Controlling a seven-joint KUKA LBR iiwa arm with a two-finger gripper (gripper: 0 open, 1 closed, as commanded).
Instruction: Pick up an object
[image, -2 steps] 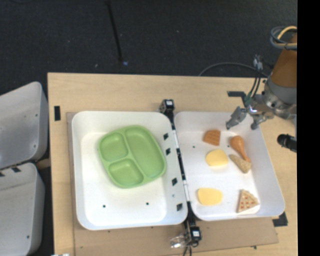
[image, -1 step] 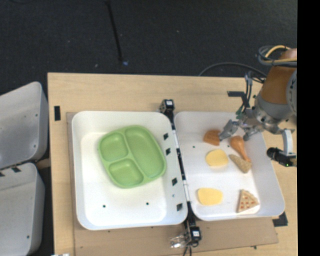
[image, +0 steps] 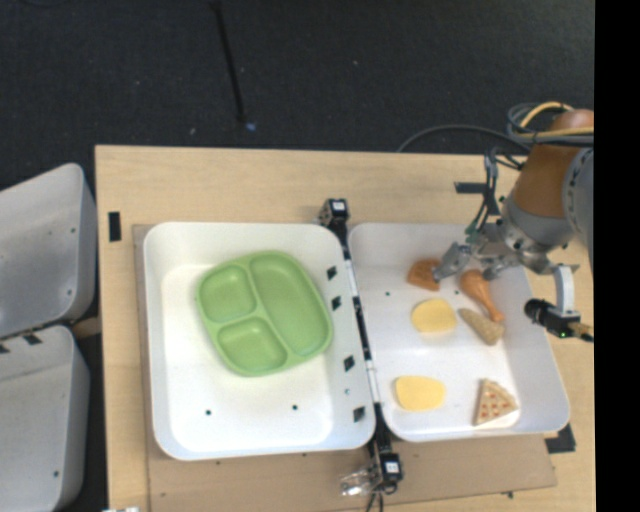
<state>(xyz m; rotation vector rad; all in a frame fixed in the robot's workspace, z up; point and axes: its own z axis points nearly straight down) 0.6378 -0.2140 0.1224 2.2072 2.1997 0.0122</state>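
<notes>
A: Where's the gripper (image: 472, 258)?
B: Low over the right bin (image: 385, 300), far side, fingers spread apart with nothing between them. An orange-brown piece (image: 424, 272) lies just left, a carrot-like piece (image: 481, 291) just beneath.
A: Other items?
B: Two yellow rounds (image: 433, 317) (image: 419, 392), a pizza slice (image: 494, 402). Green divided plate (image: 263, 312) fills the left bin (image: 170, 400)

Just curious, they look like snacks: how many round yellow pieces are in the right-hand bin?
2: one yellow piece mid-bin, another nearer the front edge. None seems hidden.
</notes>
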